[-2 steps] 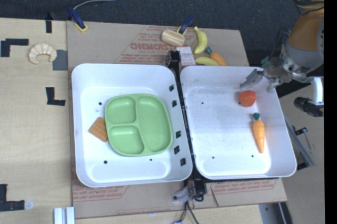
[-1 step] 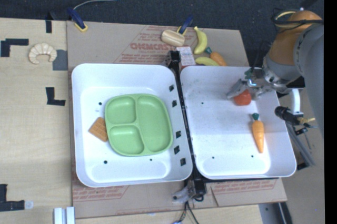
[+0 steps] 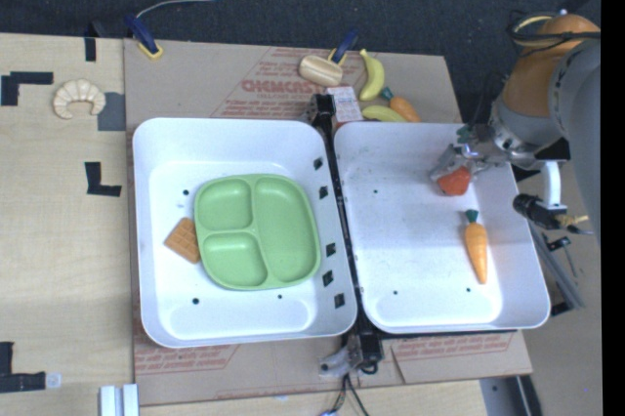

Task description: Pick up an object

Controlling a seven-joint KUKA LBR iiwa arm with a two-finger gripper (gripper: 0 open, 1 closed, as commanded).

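Your fingers close around a small red object (image 3: pixel 454 182): the gripper (image 3: pixel 457 166) sits at about one o'clock in the right bin (image 3: pixel 410 297), with the red piece showing between and just under the tips. It looks pinched, though whether it rests on the bin floor or hangs just clear of it, you cannot tell from this slant. So judge the grasp as made and the lift as left to do. A toy carrot (image 3: pixel 476 248) lies near, at about four o'clock from the gripper, apart from it. The left bin (image 3: pixel 166 316) holds a green divided plate (image 3: pixel 258 230).
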